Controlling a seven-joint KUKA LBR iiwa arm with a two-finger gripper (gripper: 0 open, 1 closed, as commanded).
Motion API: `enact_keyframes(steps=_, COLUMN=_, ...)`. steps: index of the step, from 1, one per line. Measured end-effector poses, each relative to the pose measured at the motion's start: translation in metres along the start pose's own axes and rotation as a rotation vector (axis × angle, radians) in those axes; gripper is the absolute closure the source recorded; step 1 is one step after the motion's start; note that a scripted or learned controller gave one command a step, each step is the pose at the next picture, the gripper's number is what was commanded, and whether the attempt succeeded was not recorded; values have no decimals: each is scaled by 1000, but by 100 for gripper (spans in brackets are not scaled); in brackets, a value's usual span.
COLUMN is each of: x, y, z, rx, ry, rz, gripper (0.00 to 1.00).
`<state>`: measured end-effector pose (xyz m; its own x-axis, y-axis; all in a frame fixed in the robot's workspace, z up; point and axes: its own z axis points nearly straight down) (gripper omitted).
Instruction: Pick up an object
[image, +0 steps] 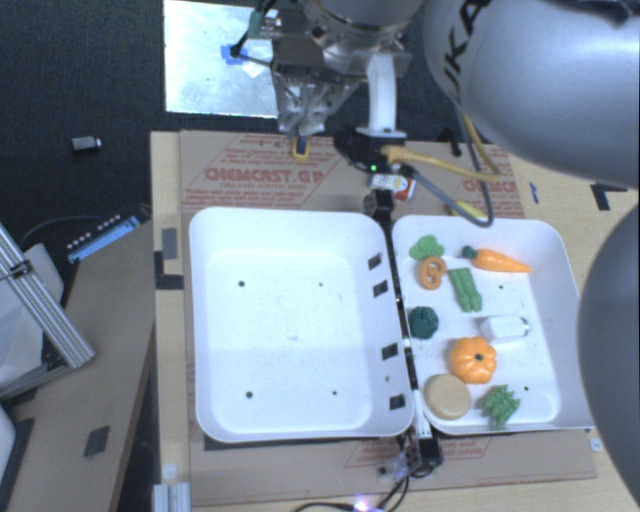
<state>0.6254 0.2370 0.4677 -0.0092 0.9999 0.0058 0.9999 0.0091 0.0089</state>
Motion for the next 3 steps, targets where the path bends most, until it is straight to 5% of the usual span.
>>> enact_keyframes(steps=1, x=-3, y=3, z=-19, rx=5, ry=-5, rz=3, gripper=100)
enact_keyframes(steps=3, x=-2, y=-51, z=-70, rx=5, ry=-3, rz=3, gripper=100)
